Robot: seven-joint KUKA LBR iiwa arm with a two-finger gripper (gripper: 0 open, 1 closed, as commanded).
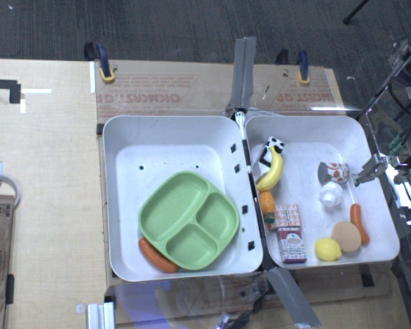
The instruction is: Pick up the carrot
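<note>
Against right bin's (370,139) left wall, carrot (266,203) lies, far end tucked under banana (272,172), boxes (288,218) just beside. Gripper (371,171) over bin's right side, cut off at frame edge; its grip impossible to tell.

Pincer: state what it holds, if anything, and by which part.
It cannot be told. The pincer hangs over the right bin by its right wall, too small and blurred to show a hold.
</note>
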